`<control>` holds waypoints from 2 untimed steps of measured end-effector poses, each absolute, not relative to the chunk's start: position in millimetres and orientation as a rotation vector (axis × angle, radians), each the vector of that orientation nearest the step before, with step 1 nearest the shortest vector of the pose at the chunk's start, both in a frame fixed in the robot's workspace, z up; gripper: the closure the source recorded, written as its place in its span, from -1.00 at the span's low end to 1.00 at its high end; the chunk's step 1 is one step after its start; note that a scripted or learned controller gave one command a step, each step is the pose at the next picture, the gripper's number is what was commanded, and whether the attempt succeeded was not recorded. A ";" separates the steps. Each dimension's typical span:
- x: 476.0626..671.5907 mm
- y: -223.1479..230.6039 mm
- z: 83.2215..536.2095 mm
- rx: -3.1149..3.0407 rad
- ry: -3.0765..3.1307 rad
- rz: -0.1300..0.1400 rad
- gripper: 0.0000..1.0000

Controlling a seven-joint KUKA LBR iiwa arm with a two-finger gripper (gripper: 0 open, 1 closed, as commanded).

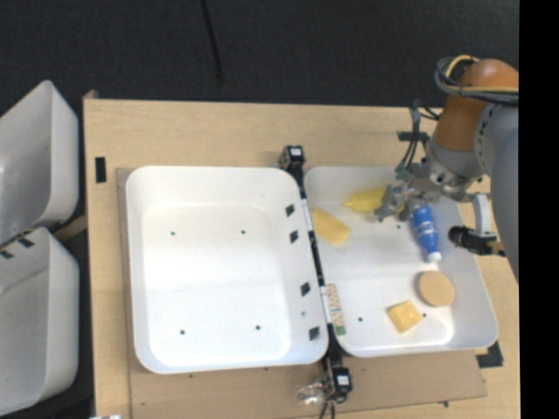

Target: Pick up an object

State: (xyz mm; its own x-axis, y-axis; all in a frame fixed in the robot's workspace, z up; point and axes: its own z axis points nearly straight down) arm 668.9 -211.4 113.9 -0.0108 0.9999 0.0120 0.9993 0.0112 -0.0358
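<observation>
1. The gripper is hanging low in the right bin, near its far rim; whether the fingers are spread or pressed together, I cannot tell.
2. A banana is lying just left of the fingers, yellow and curved, maybe touching them.
3. A blue bottle is lying just right of them.
4. A yellow lump is sitting further left, beside the divider.
5. Open floor is lying toward the near side, before a disc and a yellow block.

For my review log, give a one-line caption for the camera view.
Gripper low in the right bin beside a yellow banana-shaped piece, near the blue bottle.
</observation>
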 end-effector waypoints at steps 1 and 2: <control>675.0 -147.2 102.9 -2.191 -2.185 0.054 1.00; 677.7 -177.2 100.9 -2.187 -2.186 0.047 1.00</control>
